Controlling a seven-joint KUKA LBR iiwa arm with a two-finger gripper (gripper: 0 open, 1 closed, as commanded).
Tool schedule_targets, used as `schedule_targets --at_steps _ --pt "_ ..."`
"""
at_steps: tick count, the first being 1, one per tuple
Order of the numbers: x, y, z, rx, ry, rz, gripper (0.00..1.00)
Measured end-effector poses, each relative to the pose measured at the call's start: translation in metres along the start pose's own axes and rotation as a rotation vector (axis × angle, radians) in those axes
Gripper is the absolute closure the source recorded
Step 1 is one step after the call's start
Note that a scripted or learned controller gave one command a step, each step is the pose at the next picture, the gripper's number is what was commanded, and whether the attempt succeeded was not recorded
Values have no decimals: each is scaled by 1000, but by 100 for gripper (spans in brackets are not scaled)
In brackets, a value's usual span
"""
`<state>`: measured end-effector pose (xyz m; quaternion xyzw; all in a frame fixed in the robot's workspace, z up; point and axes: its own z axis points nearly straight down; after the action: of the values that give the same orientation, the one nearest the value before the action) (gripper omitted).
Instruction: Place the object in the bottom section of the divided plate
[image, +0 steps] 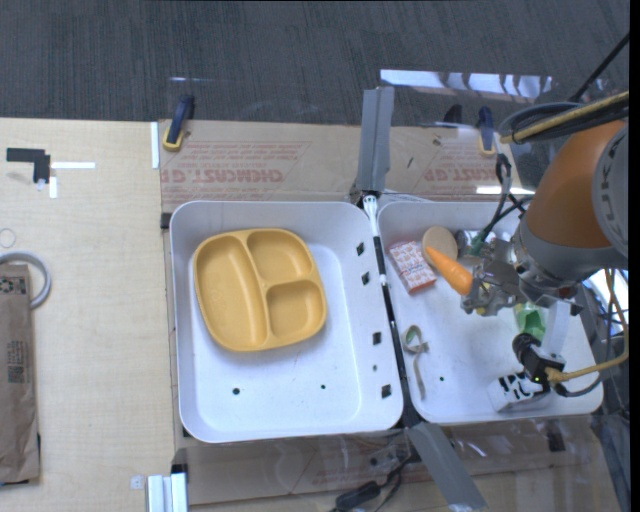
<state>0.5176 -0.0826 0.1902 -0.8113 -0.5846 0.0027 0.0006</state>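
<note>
Carrot (450, 268) lies in the right bin (455, 395), near its far edge, tip toward the left, just beside a red-and-white packet (410, 265) and a tan round piece (439, 241). Claw (487, 297) hangs at the carrot's right end; cannot tell whether it is spread or closed, or whether it touches the carrot. Yellow divided plate (260, 288) sits in the left bin (280, 410), toward the far left corner, all three sections bare. Green strip (414, 345) lies near the right bin's left edge.

Mirrored red "CHEMCAST GP" lettering on the brown protective sheet (262, 160)
</note>
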Motion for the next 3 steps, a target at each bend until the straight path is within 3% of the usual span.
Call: schedule_targets --at_steps 1,2,3 --pt "68 -40 0 3 0 258 100" --pt "139 16 0 0 -1 332 100" --pt "203 -16 18 0 -1 575 100"
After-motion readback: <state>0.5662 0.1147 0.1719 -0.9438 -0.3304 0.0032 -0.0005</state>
